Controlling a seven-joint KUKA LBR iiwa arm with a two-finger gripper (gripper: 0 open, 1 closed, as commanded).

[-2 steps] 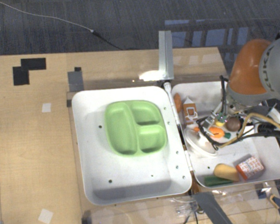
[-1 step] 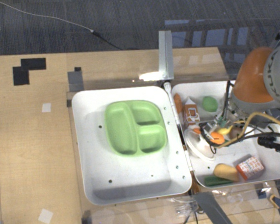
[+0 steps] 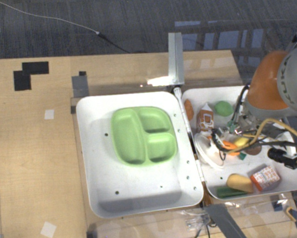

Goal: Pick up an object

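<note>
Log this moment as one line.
arm: over right white bin | gripper: low among small cluttered items | left white bin: green divided plastic tray | pick: unconfirmed

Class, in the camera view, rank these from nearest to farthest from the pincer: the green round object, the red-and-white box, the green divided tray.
1. green round object, just above the pincer, right bin.
2. red-and-white box, lower right corner, right bin.
3. green divided tray, left bin.

Bench (image 3: 33,169) pale wood, matt. Both bins (image 3: 101,199) smooth white plastic, slight sheen. Green tray (image 3: 139,135) glossy plastic. Upper centre bracket (image 3: 176,58) brushed metal.
</note>
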